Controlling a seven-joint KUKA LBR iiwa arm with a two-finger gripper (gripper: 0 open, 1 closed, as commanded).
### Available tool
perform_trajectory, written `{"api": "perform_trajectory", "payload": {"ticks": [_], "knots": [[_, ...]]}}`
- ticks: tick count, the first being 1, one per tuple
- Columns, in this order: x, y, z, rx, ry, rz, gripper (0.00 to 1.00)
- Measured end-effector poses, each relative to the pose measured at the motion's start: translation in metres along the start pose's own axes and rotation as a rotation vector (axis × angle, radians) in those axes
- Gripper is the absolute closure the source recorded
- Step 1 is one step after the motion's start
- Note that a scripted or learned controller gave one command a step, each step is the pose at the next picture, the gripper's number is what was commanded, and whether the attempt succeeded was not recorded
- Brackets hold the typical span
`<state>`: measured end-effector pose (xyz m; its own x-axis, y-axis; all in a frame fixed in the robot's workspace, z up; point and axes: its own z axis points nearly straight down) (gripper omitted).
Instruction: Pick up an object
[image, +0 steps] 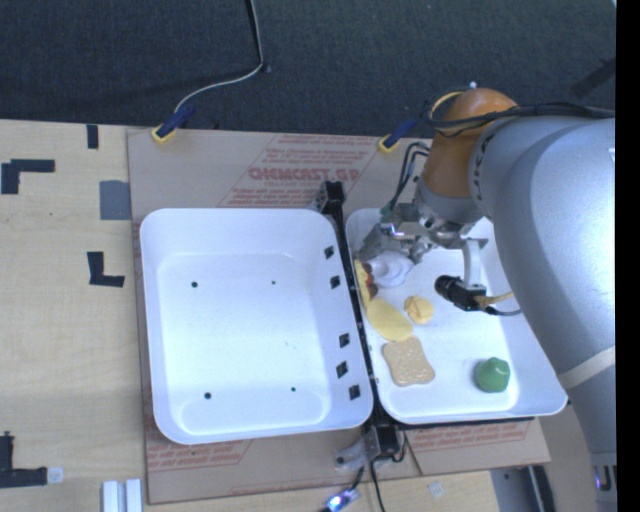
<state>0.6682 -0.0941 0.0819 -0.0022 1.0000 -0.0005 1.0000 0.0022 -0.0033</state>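
Note:
My gripper (385, 262) hangs low in the back left part of the right bin (520, 400), under the orange wrist band. A small white and red object (385, 270) lies right at its tip. Just in front lie a pale yellow piece (389, 320), a small yellow lump (419, 309), a tan cracker-like slab (408, 361) and a green round object (492, 374). I cannot make out whether anything sits between the fingers.
The left bin (240, 320) stands beside the right one, with a black clipped divider (345, 300) between them. A black connector with a cable (462, 293) dangles over the right bin. The big grey arm covers the bin's right side.

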Motion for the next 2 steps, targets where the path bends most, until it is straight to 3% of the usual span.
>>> {"api": "perform_trajectory", "payload": {"ticks": [1, 2], "knots": [[-0.008, -0.106, -0.003, -0.003, -0.001, 0.005, 0.0], [0.054, -0.042, -0.108, -0.015, 0.001, -0.007, 0.0]]}}
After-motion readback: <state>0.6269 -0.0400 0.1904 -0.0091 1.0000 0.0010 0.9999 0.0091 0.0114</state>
